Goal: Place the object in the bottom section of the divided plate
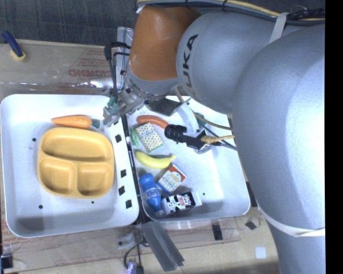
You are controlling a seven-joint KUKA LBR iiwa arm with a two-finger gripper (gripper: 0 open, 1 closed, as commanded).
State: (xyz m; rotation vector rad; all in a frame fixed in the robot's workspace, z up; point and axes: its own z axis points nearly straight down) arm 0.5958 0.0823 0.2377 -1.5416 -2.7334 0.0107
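Reaching in over the right bin (228, 201), the grey arm (263, 67) with its orange band ends at the end effector (115, 110), which sits just above the divider between the two white bins, beside the upper right corner of the yellow divided plate (75, 161). Whether its fingers are spread or closed cannot be told, and nothing is visibly held between them. The carrot (72, 120) lies in the left bin (17, 210) just beyond the plate's top edge, outside all its sections, its leafy end near the end effector. Right of the plate, in the other bin, lie a sausage (152, 120), a banana (153, 160), a blue bottle (149, 190), a small carton (171, 180) and a black-and-white milk carton (178, 202).
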